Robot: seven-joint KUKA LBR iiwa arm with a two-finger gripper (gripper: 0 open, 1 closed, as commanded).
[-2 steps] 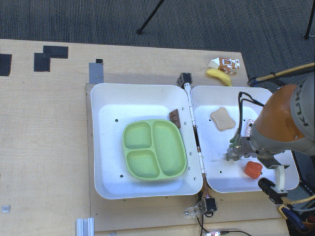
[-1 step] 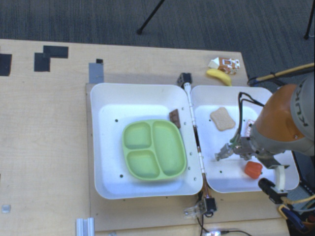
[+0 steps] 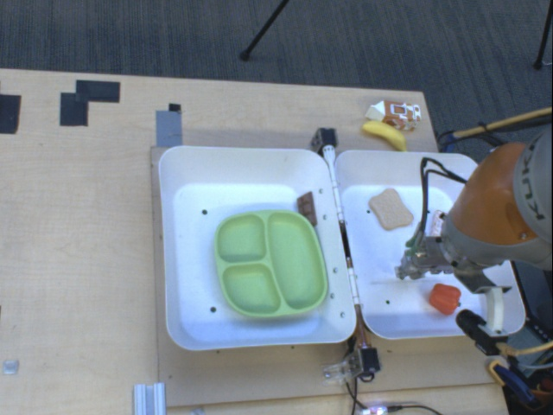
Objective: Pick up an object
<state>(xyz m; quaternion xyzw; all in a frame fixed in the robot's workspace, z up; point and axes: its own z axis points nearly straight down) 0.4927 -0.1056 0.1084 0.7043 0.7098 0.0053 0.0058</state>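
Your hand (image 3: pixel 413 264) sits low in the right bin (image 3: pixel 371 318), between the tan slice (image 3: pixel 390 207) and the orange block (image 3: pixel 445 297); nothing shows in it. Closing here likely grabs air, or nudges the block aside.

Left bin (image 3: pixel 186 232): green divided plate (image 3: pixel 270 264) fills the middle, brown block (image 3: pixel 306 203) against the right wall; bare floor along the left and far sides. Right bin (image 3: pixel 371 318): tan slice (image 3: pixel 390 208) far, orange piece (image 3: pixel 445 298) near, open floor at left between them.
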